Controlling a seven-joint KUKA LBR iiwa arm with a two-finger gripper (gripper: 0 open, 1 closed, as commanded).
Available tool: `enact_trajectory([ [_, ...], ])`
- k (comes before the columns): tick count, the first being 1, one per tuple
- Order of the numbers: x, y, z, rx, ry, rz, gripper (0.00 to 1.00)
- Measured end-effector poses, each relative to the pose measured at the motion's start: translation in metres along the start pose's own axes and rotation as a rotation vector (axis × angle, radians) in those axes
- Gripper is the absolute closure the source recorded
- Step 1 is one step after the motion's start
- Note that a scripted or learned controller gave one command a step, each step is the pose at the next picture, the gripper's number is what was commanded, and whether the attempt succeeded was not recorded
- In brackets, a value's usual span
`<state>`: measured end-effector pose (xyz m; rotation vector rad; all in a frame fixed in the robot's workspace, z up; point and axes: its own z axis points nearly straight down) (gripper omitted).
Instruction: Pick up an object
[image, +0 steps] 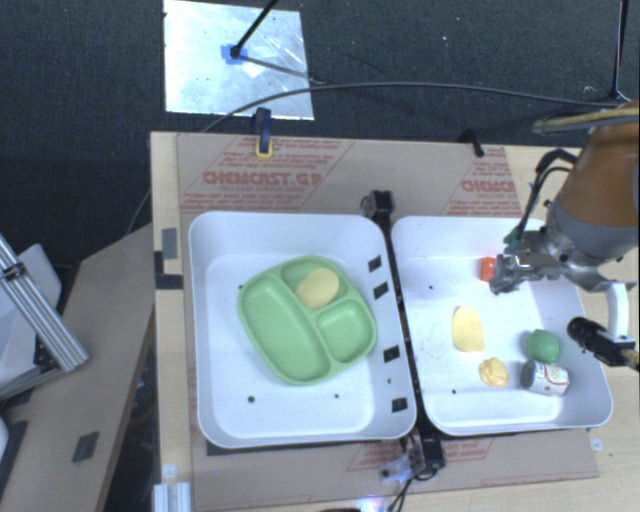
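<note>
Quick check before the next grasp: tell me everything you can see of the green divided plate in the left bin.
The green divided plate is a pale green, rounded tray that looks like matte plastic, with raised ridges splitting it into three compartments: one long one on its left and two smaller ones on its right. It lies flat and upright, turned at an angle, near the middle of the left bin, resting on the bin's floor and apart from its walls. A yellow rounded object sits in the upper small compartment; the other two hold nothing visible.

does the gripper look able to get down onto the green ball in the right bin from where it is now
Probably yes. The gripper is over the right bin, and the green ball lies uncovered with open space above it. The small can just beside it could crowd a grasp.
</note>
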<state>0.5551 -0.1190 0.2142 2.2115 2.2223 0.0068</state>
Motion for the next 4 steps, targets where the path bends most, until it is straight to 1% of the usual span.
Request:
enact_trajectory([
  [1,0.059,0.013,0.006,0.005,0.004,-0.006,1.0],
  [3,0.174,0.049,0.013,0.005,0.004,-0.006,1.0],
  [4,0.222,0.06,0.014,0.005,0.004,-0.005,1.0],
])
